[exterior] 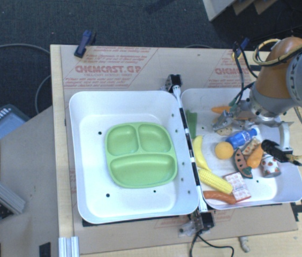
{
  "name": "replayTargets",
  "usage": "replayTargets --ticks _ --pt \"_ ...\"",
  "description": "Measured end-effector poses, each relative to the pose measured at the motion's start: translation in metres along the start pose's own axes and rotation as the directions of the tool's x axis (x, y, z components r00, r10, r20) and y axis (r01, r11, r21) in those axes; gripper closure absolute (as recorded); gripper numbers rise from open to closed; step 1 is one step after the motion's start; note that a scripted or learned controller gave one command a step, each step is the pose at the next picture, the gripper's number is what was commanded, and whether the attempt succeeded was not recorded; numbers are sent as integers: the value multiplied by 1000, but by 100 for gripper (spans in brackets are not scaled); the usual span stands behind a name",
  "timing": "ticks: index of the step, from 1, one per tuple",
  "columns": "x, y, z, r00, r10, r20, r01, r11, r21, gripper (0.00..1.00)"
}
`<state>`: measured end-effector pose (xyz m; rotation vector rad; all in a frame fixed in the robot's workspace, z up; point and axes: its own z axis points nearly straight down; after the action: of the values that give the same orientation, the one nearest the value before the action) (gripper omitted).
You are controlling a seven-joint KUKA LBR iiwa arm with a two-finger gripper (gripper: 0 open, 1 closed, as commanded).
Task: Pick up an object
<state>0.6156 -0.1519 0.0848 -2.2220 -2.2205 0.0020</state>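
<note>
Desk (pixel 113 68): a board with red print, bearing two shallow white bins side by side.
Left bin (pixel 87 143): holds a green divided plate (pixel 140 155) with three sections, lying flat near the middle.
Right bin (pixel 290 189): crowded with small toy foods.
Arm (pixel 287 74): grey with an orange band, reaching in from the right and hanging over the far part of the right bin.
Pincer (pixel 231 121): low over the far left part of the right bin, among a small cluster of items; the metal fingers point left, but it is too cluttered there to tell whether they are open or closed, or whether anything sits between them.
Carrot (pixel 220 110): a small orange piece just beside the pincer, at the far edge of the cluster.
Blue bottle (pixel 241 138): lying on its side just in front of the pincer.
Orange ball (pixel 224 151): round, touching or nearly touching the blue bottle.
Banana (pixel 197 152): yellow, along the left wall of the right bin.
Corn cob (pixel 214 181): yellow, lying near the front, just past the banana.
Sausage (pixel 218 197): reddish, at the front edge beside the corn cob.
Small packet (pixel 238 185): white with red print, touching the corn cob's right end.
Mushroom-like toy (pixel 270 167): white and red, possibly a mushroom, near the right side.
</note>
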Motion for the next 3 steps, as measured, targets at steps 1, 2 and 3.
replayTargets --ticks 1,2,3 --pt "42 -58 1 1000 -1 -2 1 1000 0 0" --pt "42 -57 -9 1000 0 -1 0 1000 -2 100" --pt "-51 -88 -78 1000 2 3 -2 1000 -3 100"
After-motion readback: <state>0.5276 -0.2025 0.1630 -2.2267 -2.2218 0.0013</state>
